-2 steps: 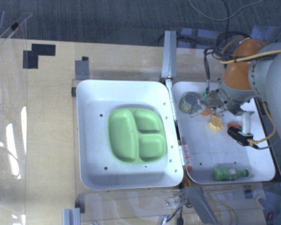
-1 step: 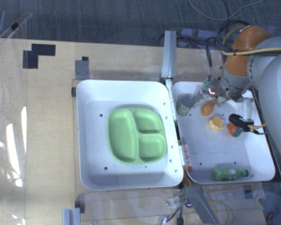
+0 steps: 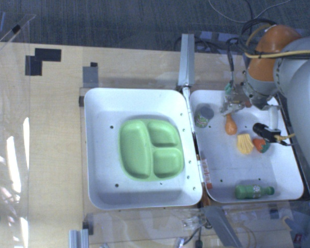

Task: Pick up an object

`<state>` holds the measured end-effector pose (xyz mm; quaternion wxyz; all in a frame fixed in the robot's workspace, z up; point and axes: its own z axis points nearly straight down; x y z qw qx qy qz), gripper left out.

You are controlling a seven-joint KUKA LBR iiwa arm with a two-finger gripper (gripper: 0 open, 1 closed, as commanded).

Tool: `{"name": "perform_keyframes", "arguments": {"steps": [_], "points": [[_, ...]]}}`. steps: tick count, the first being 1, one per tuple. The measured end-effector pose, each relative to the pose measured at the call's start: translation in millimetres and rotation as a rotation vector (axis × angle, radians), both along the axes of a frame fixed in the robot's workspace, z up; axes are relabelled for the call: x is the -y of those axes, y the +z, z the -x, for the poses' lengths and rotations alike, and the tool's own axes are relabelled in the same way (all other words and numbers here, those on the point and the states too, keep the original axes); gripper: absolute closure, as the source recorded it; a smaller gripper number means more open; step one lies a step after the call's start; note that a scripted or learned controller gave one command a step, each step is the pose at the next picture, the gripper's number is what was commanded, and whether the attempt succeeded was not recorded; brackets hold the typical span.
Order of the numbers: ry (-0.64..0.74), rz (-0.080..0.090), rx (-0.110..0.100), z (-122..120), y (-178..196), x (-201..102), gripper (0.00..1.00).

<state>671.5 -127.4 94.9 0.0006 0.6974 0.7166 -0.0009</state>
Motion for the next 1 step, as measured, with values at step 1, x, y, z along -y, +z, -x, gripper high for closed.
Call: {"name": "perform_keyframes", "arguments": {"steps": [1], "points": [[-0.097,-0.002,0.008,1.3,135.4,-86.7,1.00]]}}
